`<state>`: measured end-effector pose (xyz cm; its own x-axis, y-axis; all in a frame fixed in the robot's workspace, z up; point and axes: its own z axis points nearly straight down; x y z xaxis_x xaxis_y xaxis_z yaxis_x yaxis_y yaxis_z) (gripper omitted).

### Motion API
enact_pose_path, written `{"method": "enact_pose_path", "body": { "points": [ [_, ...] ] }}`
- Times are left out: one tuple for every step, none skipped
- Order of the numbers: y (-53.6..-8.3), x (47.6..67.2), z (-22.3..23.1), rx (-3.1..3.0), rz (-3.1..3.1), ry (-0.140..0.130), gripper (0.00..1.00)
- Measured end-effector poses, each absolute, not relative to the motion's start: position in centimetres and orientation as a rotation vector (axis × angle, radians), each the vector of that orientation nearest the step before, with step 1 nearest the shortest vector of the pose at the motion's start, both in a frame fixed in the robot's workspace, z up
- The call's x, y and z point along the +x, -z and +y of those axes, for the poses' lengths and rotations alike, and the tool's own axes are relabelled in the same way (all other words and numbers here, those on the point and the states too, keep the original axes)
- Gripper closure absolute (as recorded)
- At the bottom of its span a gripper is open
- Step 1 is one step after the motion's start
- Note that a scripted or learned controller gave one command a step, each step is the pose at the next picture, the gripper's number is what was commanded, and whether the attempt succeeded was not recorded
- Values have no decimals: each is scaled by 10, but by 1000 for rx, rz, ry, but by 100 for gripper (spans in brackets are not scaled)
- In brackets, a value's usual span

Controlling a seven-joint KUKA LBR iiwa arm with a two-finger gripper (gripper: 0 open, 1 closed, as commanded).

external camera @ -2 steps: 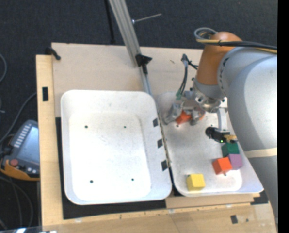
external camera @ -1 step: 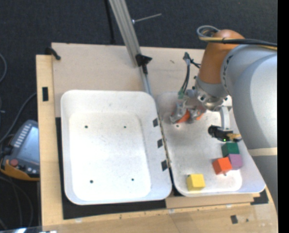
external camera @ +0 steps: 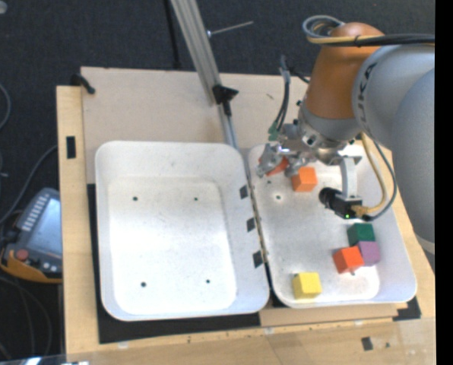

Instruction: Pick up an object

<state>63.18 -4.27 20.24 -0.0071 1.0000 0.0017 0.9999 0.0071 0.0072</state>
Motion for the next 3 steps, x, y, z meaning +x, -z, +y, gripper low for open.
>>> {"method": "enact_pose_path", "body": {
  "points": [
    [-352,615,-35,2211,2221,-10,100],
    [-266,624,56,2216,2235,7,100],
    [-270,594,92,2216,2230,2,100]
  ]
}}
